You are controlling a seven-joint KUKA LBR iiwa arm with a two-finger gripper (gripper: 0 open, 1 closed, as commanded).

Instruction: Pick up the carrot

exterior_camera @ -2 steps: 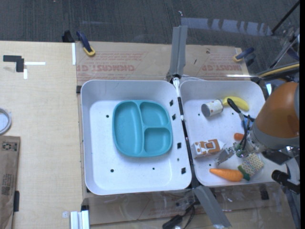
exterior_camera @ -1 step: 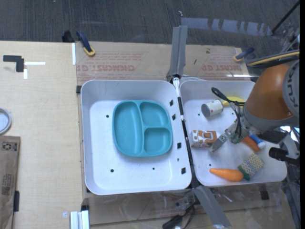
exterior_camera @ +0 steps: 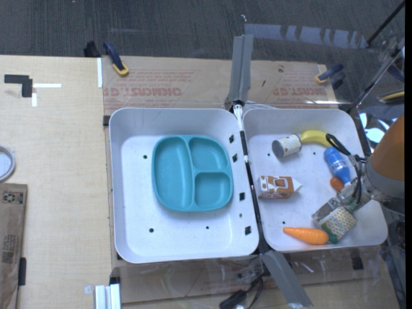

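The carrot (exterior_camera: 306,235) lies on its side near the front edge of the right bin (exterior_camera: 270,237), its pointed tip toward the left and its green-topped end toward the right, where it is just beside a small patterned packet (exterior_camera: 339,222). The gripper (exterior_camera: 329,210) hangs low over the bin just above and to the right of the carrot, close over that packet; nothing can be made out between its parts, and how they stand cannot be told. The grey arm (exterior_camera: 389,159) with its orange band comes in from the right edge. Further back in the same bin lie a banana (exterior_camera: 314,137), a small grey cup (exterior_camera: 286,145) on its side, a blue bottle (exterior_camera: 337,163) and a small brown-and-white carton (exterior_camera: 278,186) near the middle. The left bin (exterior_camera: 129,237) holds a teal divided plate (exterior_camera: 192,172).
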